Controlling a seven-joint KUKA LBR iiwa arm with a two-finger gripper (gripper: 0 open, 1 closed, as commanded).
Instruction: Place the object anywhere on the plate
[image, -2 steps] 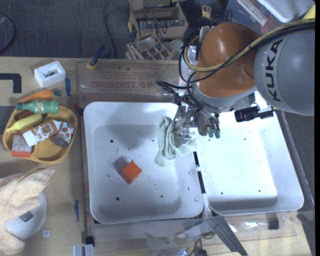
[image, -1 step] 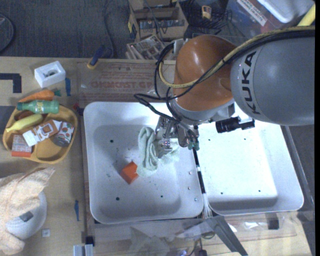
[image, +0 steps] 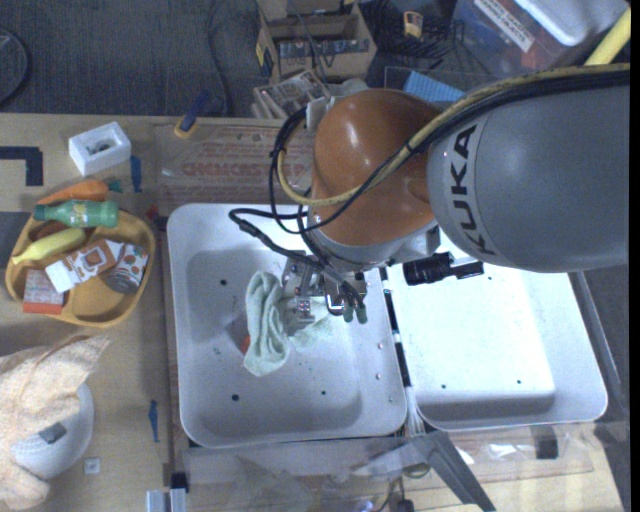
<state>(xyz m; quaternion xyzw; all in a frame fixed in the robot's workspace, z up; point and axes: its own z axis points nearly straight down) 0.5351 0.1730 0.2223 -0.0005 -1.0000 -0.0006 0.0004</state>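
Far left first: a yellow bowl (image: 80, 300) sits off the bins, piled with toy food, a green bottle (image: 77, 213) and a yellow banana-like piece (image: 45, 245) among them, plainly parked as spares and out of play. Below it lies a pale fluffy cloth (image: 45, 400), cut by the picture's edge. Moving in, the left bin (image: 200, 400) carries the action: a light green cloth (image: 265, 325) lies crumpled near its middle, likely the object to be moved, with a small reddish scrap (image: 243, 343) peeking from under its left side (too small to name). Right against the cloth's right side, the gripper (image: 318, 300) hangs low over the bin, where a grab would start, by my reading. Whether that claw is spread or pinching the fabric I cannot tell; cables and the orange band (image: 370, 170) above the wrist sit over much of it. No plate can be made out in this clutter, so the drop spot is anyone's guess. Right again, the right bin (image: 500, 390) has its upper part covered by the big grey arm (image: 540, 160).
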